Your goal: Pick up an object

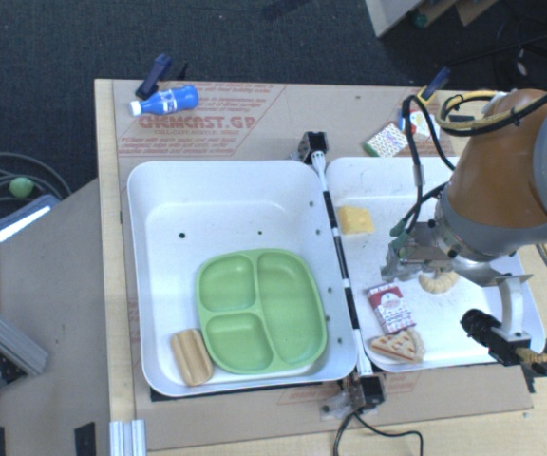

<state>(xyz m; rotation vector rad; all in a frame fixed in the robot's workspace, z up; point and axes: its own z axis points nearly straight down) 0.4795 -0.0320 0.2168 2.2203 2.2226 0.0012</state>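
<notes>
My gripper hangs low over the middle of the right bin, at the end of the grey and orange arm that comes in from the right. A tan round biscuit lies just right of it, partly covered by the wrist. Just below the gripper lies a red and white packet, and a pizza-slice toy rests at the bin's front. A yellow block sits at the back left of this bin, clear of the gripper. I see nothing held.
The left bin holds a green divided plate and a tan bread-like block at its front left. On the bench behind the bins lie a blue bottle and a small patterned card.
</notes>
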